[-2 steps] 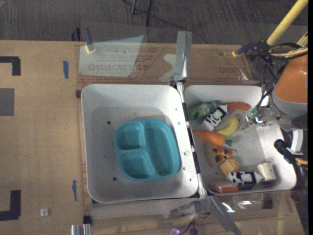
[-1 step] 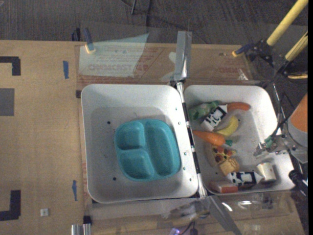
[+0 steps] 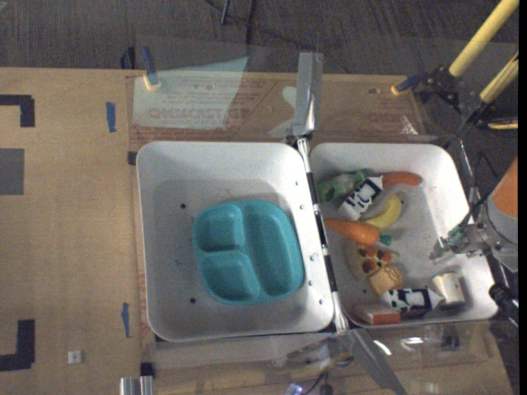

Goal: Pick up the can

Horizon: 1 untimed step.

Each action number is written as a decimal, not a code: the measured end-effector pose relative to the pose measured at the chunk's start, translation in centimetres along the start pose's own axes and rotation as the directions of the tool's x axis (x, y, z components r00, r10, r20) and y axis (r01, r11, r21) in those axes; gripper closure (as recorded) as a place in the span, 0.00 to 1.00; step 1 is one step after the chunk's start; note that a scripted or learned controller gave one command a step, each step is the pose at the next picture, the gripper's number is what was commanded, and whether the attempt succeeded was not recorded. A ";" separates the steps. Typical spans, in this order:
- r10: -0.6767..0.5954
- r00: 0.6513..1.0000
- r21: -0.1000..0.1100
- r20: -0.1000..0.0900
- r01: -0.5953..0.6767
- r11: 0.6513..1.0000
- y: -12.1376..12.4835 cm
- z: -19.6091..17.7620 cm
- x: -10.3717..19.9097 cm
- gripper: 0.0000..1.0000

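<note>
The arm enters from the right edge of the view, its orange band showing just above the grey wrist, and the gripper [image 3: 451, 246] hangs over the right side of the right bin [image 3: 440, 156]. Whether the fingers are open or closed cannot be told, since they are small and blurred against the white floor; nothing is seen between them. The can [image 3: 449, 289], a pale metallic cylinder lying on its side, sits in the near right corner of that bin, just below the gripper and apart from it. Beside the can to the left lies a black-and-white carton [image 3: 409, 299], with a reddish flat item [image 3: 379, 313] at the bin's near wall. Farther up the bin are a carrot [image 3: 352, 230], a banana [image 3: 386, 212], a second black-and-white carton [image 3: 363, 196], a green item [image 3: 336, 186] and another orange vegetable [image 3: 401, 178] near the far wall. A small cluttered group of yellow and brown pieces [image 3: 375, 262] lies in the middle. The left bin [image 3: 160, 220] holds a teal divided plate [image 3: 247, 250] with three compartments. Both bins rest on the wooden tabletop [image 3: 66, 220].
</note>
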<state>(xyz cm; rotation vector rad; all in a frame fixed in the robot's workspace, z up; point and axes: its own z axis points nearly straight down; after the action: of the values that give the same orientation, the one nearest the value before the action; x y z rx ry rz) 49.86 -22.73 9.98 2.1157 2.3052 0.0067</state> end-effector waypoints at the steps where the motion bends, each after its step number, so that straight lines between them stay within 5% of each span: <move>1: -0.119 0.993 0.010 -0.006 0.119 0.993 2.6 -11.2 0.1 1.00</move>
<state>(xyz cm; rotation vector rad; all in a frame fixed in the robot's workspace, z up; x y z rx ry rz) 52.28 -22.37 21.24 1.9812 2.4357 0.0003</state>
